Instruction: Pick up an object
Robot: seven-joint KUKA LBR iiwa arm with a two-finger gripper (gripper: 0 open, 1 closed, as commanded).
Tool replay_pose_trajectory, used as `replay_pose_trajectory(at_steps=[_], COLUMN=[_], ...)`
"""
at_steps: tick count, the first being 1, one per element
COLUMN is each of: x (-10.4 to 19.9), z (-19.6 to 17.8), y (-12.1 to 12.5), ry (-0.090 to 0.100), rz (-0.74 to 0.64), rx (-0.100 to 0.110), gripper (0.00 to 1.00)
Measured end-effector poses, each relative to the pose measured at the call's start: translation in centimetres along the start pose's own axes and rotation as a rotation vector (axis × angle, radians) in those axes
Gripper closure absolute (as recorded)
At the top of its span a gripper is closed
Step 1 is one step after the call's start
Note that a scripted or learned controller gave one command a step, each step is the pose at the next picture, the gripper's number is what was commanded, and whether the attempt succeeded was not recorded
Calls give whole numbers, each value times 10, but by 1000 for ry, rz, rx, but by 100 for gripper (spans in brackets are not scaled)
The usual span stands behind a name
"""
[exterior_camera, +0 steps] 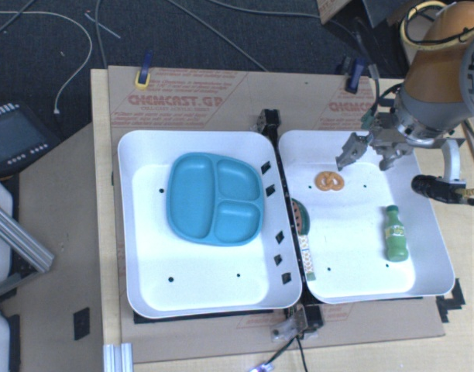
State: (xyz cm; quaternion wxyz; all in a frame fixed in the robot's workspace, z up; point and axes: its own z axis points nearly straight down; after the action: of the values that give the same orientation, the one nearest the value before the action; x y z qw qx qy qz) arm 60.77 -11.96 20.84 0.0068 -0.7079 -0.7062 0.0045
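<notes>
Above the right bin [431, 273], the gripper [374, 156] hangs with its two fingers spread apart and nothing between them. One finger [348, 154] points down toward the left, the other [393, 156] sits closer to the arm [437, 68], which comes in from the right with its orange band showing above the wrist.

Just below and to the left of the fingers lies a small pretzel [329, 181], flat on the white floor and near the bin's middle back. It looks like the nearest thing to take. Farther toward the front right of the same bin lies a green bottle [395, 233], well apart from the pretzel. A dark round thing sits at the bin's left wall; what it is I cannot tell.

To do this step well, the gripper likely needs to shift a little left and forward so the pretzel sits squarely between the fingers, then drop straight down until the tips almost meet the floor. The pretzel is thin and flat, so closing too high would miss it.

The left bin [144, 277] holds a blue divided plate [214, 198].
</notes>
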Motion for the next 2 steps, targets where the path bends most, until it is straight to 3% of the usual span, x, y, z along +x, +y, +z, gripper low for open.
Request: replay_pose_trajectory(at_steps=[1, 2], x=[0, 3], z=[-8, 40], y=[3, 13], ry=[-2, -2], rz=[-3, -4], rx=[-15, -11], gripper=[0, 0])
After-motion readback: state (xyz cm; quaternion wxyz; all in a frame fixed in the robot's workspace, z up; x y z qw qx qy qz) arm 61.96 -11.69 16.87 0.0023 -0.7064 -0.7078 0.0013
